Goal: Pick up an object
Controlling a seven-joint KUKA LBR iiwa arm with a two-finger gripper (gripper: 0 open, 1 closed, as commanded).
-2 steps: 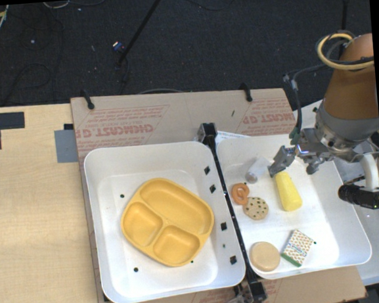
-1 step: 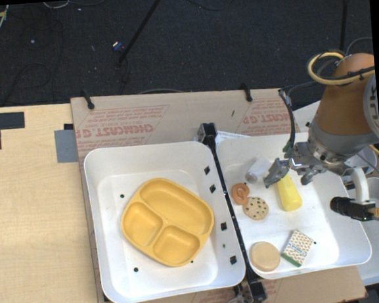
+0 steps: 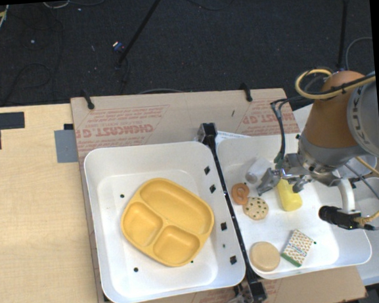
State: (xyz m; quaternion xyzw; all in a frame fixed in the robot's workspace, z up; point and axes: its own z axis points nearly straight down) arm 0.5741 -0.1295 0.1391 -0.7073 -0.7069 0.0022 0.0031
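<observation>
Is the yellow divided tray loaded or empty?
Empty. The yellow divided tray lies flat in the left bin; all three compartments show bare yellow plastic.

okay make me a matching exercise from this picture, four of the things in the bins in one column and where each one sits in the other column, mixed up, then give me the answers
Things:
1. yellow divided tray
2. chocolate chip cookie
3. round tan disc
4. green patterned packet

Places:
A. right bin, near corner beside the divider
B. middle of the left bin
C. right bin, right of the tan disc
D. right bin, just below the small brown ring

Pairs: 1-B, 2-D, 3-A, 4-C
</observation>
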